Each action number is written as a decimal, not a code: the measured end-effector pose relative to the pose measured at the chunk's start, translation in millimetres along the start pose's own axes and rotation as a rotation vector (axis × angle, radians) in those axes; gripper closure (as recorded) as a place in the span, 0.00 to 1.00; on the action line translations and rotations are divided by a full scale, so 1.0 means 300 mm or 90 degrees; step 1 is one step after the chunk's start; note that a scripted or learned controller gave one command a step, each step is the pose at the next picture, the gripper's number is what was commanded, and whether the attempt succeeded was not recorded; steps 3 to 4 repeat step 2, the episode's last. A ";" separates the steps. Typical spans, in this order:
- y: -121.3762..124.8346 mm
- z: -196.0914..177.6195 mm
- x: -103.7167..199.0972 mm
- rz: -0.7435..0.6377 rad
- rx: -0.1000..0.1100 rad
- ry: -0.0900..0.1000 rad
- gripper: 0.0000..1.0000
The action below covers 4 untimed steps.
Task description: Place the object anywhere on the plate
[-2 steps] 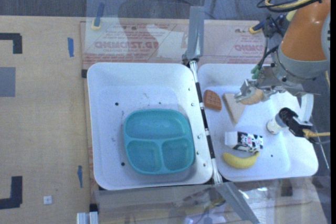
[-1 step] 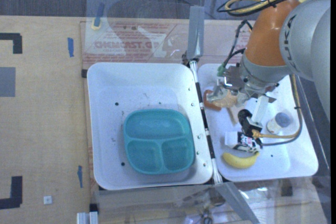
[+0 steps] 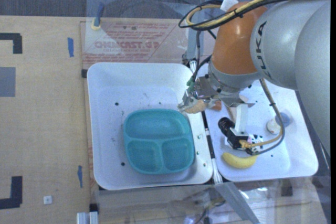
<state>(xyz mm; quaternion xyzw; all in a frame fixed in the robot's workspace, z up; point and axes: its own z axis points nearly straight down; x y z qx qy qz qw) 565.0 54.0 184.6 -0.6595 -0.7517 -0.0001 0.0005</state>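
Observation:
A teal plate (image 3: 156, 124) with three compartments lies in the left white bin (image 3: 105, 113). My gripper (image 3: 192, 104) hangs over the divide between the two bins, just off the plate's upper right corner. Its fingers are shut on a small tan, rounded object (image 3: 196, 108), which is held above the bin rim. The big grey arm with its orange band (image 3: 236, 50) hides much of the right bin's back.
In the right bin (image 3: 299, 160), a yellow banana (image 3: 239, 160) lies near the front edge. A small white round thing (image 3: 272, 126) and a bluish thing (image 3: 284, 119) sit farther right. A clear sheet (image 3: 131, 42) lies behind the left bin.

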 end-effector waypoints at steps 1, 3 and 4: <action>-0.108 -0.063 0.325 0.046 0.001 0.000 1.00; -0.108 -0.063 0.324 0.046 0.001 0.000 0.00; -0.108 -0.063 0.324 0.046 0.001 0.000 0.00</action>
